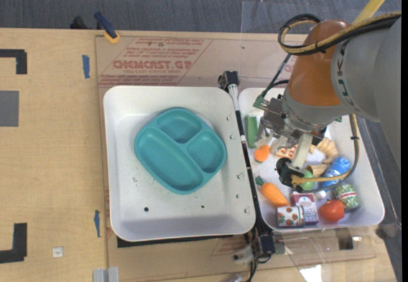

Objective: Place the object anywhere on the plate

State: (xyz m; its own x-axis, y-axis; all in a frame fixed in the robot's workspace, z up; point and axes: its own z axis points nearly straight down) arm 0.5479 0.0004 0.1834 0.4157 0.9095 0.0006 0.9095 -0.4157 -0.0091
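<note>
A teal plate (180,149) with three compartments lies in the left white bin (121,166) with nothing on it. My gripper (284,145) hangs low over the right bin (373,201), above the pile of toy food there. Right beside it to the left is a small orange ball (261,154). A carrot (274,194) lies in front of it, and a green piece (252,129) stands by the bin's left wall. The wrist hides what is directly under the gripper, and I see nothing clearly held.
The right bin also holds a red tomato (331,211), a small printed carton (297,214), a blue toy (338,166), a lime-green piece (309,180) and a cream piece (326,147). A raised divider (241,140) separates the bins.
</note>
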